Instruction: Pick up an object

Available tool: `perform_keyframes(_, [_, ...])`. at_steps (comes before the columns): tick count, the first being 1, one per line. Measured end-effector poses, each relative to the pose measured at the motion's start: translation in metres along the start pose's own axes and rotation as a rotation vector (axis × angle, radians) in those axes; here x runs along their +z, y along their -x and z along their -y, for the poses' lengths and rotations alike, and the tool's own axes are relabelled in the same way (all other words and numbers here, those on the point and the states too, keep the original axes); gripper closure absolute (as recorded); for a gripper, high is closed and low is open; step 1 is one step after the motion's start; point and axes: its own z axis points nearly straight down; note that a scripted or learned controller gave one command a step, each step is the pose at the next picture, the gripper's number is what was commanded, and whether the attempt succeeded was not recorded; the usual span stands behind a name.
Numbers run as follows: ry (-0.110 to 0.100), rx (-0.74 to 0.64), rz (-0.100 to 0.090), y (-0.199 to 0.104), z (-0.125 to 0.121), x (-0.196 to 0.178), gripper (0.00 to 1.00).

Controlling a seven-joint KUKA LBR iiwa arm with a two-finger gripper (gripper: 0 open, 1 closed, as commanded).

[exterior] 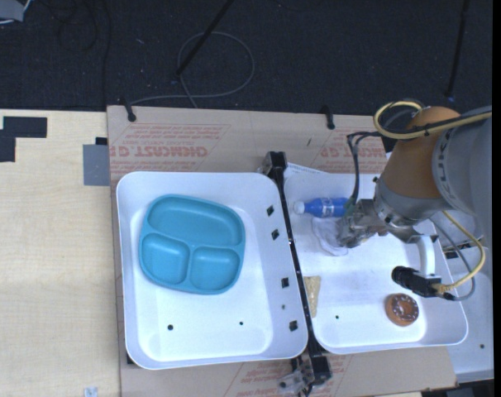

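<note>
Grey arm (465, 168), orange band (416, 160), looping yellow and black cables (397, 118), metallic hand (350, 230)

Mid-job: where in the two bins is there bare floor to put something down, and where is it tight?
Left bin: bare floor in front of the blue divided plate, toward the near rim. Right bin: a free patch between the tan wedge at the divider and the donut. Crowded: the far end, where the gripper sits by the water bottle.
</note>
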Motion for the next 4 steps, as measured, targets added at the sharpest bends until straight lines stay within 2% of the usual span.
perform_keyframes(1, [0.000,0.002,0.002,0.002,0.005,-0.043,1.00])
perform_keyframes(3, [0.003,-0.006,0.002,-0.001,-0.010,-0.136,1.00])
perform_keyframes(4, [-0.004,-0.009,-0.001,-0.052,0.002,-0.123,1.00])
